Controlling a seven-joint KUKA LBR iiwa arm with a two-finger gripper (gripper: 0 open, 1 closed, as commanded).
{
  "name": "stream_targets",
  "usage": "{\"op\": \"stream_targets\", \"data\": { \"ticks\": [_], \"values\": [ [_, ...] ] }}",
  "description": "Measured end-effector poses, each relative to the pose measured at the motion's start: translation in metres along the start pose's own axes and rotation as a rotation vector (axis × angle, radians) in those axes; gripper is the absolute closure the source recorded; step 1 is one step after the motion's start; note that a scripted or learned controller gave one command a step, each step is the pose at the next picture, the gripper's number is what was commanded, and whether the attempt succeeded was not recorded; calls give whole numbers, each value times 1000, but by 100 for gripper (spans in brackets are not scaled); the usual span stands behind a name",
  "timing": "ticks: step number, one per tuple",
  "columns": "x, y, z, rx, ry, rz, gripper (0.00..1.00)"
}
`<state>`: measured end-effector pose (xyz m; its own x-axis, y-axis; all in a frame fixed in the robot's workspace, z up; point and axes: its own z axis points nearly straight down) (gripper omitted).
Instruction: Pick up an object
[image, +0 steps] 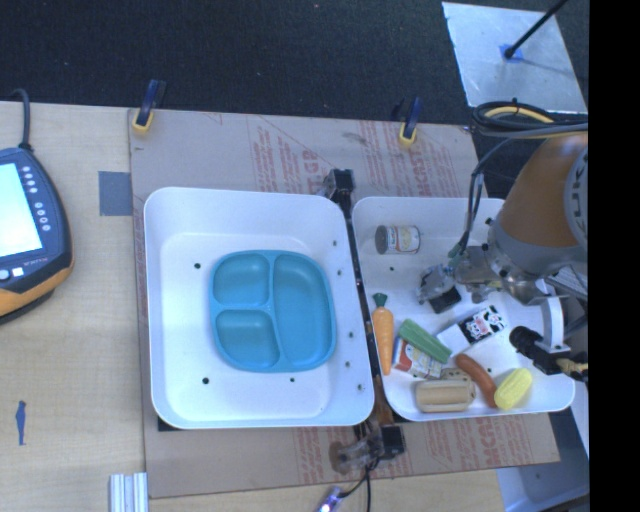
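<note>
Cardboard-covered bench, two white bins: gripper (441, 284) low in right bin (372, 215) at frame centre-right, claw state cannot tell; nearest pick, carrot (383, 336), lies just lower-left of it, long axis running top-to-bottom, green piece (424, 340) beside it.

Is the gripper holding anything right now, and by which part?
Cannot be told: the gripper hangs low over the right bin, with nothing visibly between its fingers.

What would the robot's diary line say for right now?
arm: over right bin | gripper: low near bin's middle, nothing seen held | nearest: can, carrot | left bin: blue plate | pick: not yet
</note>
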<state>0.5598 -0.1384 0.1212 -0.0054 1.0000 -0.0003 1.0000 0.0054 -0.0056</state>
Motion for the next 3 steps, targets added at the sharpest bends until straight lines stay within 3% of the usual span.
{"op": "stream_targets", "data": {
  "ticks": [1, 2, 3],
  "values": [
    [22, 32, 29, -2, -1, -2, 0],
    [36, -8, 30, -1, -1, 0, 0],
    [27, 33, 29, -3, 1, 3, 0]
  ]
}}
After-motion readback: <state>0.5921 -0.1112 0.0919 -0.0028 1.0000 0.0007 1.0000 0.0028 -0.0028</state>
